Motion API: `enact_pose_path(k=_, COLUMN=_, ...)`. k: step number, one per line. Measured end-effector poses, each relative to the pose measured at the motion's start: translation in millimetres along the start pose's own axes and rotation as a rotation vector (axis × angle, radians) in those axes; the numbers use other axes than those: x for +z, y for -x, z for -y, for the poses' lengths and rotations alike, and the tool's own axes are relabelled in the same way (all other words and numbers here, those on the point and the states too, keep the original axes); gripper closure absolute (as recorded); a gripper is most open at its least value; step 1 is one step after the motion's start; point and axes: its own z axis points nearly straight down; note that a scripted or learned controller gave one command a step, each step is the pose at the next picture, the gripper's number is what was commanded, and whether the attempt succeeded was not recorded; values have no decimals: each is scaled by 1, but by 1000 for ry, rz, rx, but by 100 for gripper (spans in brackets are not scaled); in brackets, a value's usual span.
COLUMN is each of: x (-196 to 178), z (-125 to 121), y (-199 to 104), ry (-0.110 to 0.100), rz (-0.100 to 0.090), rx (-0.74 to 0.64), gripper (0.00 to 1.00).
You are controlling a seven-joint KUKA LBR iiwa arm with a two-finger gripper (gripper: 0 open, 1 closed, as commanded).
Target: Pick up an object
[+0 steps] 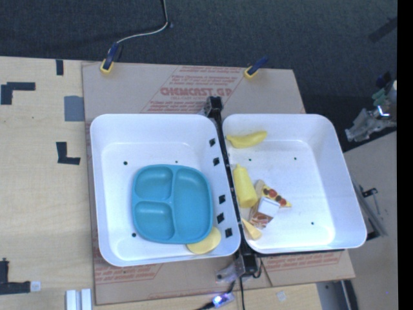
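Observation:
The left bin holds a blue divided plate. A yellow rounded piece pokes out from under the plate's near edge. In the right bin, a yellow banana lies by the far left wall. Along the same wall, closer to me, a yellow block stands beside a pizza-slice toy. A small white and brown box and a yellow wedge sit just in front of them.
Both bins rest on a cardboard sheet held by a yellow clamp and a blue clamp. Black clips join the bins along their shared wall. A metal fixture stands off the right side.

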Motion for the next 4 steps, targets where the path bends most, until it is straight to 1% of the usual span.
enact_pose_path(k=1, x=142, z=18, y=-4, ry=-30, rz=-13, rx=4, gripper=100)
enact_pose_path(k=2, x=190, z=66, y=-3, ry=-25, rz=-11, rx=5, gripper=100)
enact_pose_path(k=3, x=-32, z=68, y=0, ry=2, rz=0, rx=1, gripper=100)
enact_pose_path(k=4, x=87, z=29, y=-42, ry=-24, rz=-11, rx=-2, gripper=100)
